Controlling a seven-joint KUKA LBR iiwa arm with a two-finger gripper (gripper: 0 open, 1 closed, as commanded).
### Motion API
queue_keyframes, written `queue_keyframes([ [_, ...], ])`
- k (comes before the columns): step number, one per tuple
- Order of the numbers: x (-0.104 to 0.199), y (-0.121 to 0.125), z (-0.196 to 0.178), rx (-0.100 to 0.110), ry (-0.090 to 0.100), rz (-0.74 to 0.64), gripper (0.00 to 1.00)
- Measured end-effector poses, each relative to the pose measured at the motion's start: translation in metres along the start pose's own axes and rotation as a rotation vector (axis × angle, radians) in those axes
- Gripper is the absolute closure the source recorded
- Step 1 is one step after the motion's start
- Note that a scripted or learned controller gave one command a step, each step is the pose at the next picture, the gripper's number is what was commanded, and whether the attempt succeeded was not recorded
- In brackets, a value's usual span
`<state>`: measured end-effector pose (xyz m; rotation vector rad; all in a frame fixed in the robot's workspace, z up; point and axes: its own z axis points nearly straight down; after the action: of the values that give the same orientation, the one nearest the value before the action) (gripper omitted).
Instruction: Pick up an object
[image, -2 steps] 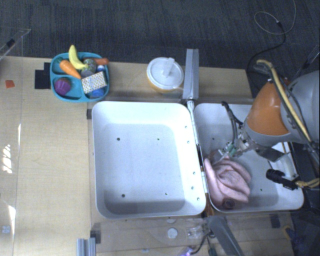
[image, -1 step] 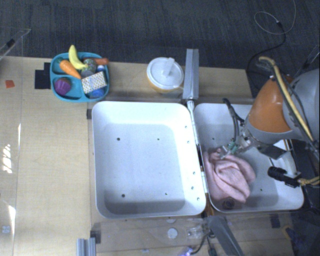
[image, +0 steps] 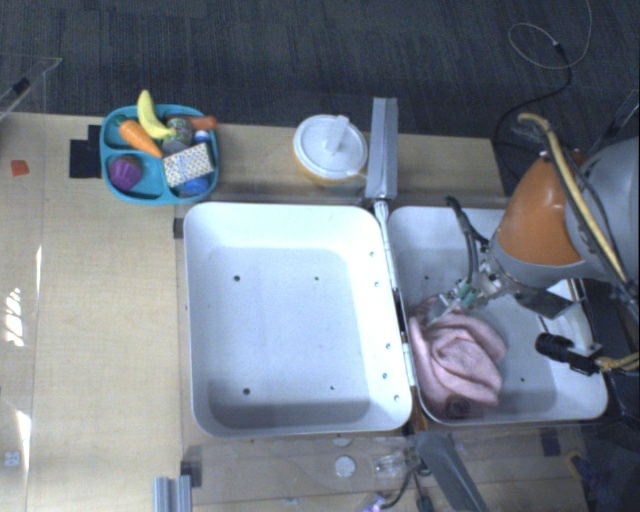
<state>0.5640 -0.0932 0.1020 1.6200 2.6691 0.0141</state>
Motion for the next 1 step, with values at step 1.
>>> queue_keyframes([
  [1,-0.0094,0.0196,0.0125,0.008,0.005,0.077,0.0],
])
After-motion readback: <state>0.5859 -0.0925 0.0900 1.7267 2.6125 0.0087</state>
